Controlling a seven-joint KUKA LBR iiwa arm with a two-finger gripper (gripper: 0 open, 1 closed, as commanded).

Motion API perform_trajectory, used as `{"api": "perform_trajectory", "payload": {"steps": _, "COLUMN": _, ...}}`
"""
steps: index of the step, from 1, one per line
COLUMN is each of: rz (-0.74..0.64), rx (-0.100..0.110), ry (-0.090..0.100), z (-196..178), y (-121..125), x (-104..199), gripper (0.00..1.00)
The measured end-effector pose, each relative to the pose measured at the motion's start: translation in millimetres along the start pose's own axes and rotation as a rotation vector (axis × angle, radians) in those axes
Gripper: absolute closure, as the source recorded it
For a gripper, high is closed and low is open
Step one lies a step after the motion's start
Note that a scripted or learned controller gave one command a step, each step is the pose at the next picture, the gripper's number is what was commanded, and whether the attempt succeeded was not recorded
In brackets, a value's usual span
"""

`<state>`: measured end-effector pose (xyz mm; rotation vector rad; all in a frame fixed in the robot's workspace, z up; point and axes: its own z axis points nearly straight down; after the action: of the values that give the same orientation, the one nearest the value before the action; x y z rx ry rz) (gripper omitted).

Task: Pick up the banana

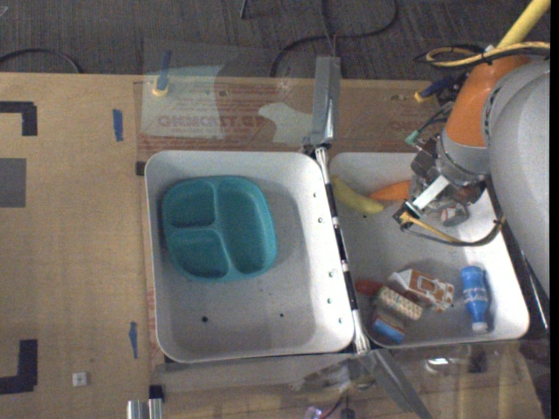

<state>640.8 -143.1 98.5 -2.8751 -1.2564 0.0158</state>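
The banana (354, 196) lay in the right bin (515, 321), at about 10 o'clock of its floor, close to the wall shared with the left bin (157, 304). It ran from 10 o'clock to 4 o'clock. An orange object (391, 190), possibly a carrot, lay just beside its 3 o'clock end. Contact between the two could not be confirmed.

The gripper (441, 206) hung over the right bin at about 1 o'clock. The banana was at its 9 o'clock and the orange object lay between them. Whether the gripper was released or clenched could not be told, and nothing was seen held in it. The step in hand was judged to be the approach.

Recommended procedure:
1. Carry the gripper toward 9 o'clock, clear above the orange object.
2. Centre it over the middle of the banana, away from the bin wall.
3. Set the closing line across the banana's long axis.
4. Descend straight and close gently, as the fruit was likely soft.

The blue bottle (473, 297) and the packets (424, 288) at 5 to 6 o'clock lay well apart and posed no obstruction. The teal plate (218, 225) sat in the left bin.
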Motion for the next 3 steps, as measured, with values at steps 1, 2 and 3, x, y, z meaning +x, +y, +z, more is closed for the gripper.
{"api": "perform_trajectory", "payload": {"steps": 1, "rz": 0.554, "rx": -0.004, "ry": 0.008, "z": -31.9, "y": -7.9, "x": 14.2, "gripper": 1.0}}
{"api": "perform_trajectory", "payload": {"steps": 2, "rz": 0.546, "rx": -0.003, "ry": 0.006, "z": -42.0, "y": -9.7, "x": 17.2, "gripper": 1.0}}
{"api": "perform_trajectory", "payload": {"steps": 3, "rz": 0.545, "rx": -0.001, "ry": 0.006, "z": -41.6, "y": -10.5, "x": 18.2, "gripper": 0.0}}
